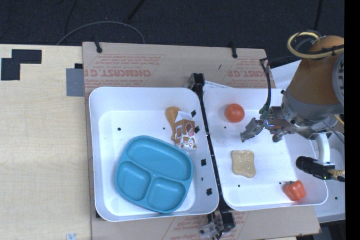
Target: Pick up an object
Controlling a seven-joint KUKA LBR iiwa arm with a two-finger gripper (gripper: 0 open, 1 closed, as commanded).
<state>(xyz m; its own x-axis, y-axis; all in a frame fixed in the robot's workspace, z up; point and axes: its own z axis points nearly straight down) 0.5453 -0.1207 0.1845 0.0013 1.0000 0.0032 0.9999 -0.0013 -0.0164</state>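
Your likeliest targets lie in the right bin [315, 199]: a red ball [234, 113] near its far left side, a flat tan toast-shaped piece [243, 163] nearer you, and a small red-orange item [294, 190] at the near right corner. The claw [253, 131] hangs between the ball and the toast with nothing between its fingers, and you cannot tell how far apart they stand. Watch for the ball rolling away under a glancing touch, or the flat toast giving the fingers no edge to pinch.
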